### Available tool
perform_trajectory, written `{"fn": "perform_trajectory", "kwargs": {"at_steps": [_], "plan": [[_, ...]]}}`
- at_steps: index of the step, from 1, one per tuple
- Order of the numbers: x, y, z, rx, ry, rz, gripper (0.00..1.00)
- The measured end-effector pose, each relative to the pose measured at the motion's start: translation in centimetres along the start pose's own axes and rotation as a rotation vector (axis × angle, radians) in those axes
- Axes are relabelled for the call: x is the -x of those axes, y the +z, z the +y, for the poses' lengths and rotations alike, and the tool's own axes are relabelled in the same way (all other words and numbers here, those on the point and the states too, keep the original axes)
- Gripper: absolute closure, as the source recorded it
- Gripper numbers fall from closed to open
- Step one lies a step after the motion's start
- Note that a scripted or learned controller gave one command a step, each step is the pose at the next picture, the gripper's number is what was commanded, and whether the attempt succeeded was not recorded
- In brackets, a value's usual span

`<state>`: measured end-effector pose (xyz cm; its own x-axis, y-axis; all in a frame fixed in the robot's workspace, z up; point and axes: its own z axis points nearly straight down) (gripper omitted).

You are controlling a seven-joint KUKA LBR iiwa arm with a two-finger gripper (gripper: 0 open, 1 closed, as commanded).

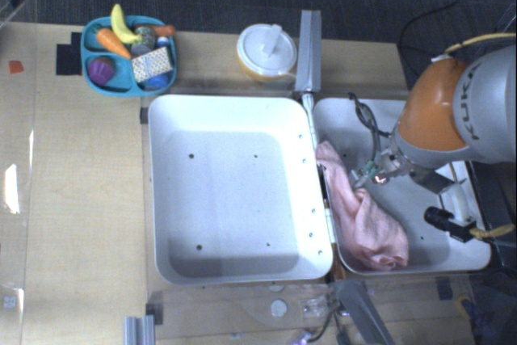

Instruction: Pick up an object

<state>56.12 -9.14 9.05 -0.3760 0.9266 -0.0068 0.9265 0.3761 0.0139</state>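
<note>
Here the pink cloth [362, 216] lies crumpled in the right bin [452, 254], bunched against the wall it shares with the left bin [234, 182]. The hand [373, 171] hangs just beside the cloth's upper end, under the orange-banded arm [440, 113]; whether it is spread or pressed together I cannot tell. The cloth looks light, soft and limp, so it should sag and trail when lifted. A raised fold near the middle seems the best place to pinch.
</note>
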Motion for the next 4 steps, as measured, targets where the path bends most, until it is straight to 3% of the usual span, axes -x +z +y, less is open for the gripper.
{"fn": "perform_trajectory", "kwargs": {"at_steps": [1, 2, 3, 4], "plan": [[3.7, -6.3, -3.5, -0.004, -0.102, 0.001, 0.00], [1.4, -0.3, -0.6, 0.002, -0.231, -0.003, 0.00], [1.3, -1.5, -0.1, 0.011, -0.231, -0.004, 1.00], [-0.6, -9.5, 5.4, -0.005, 0.090, 0.002, 1.00]]}}
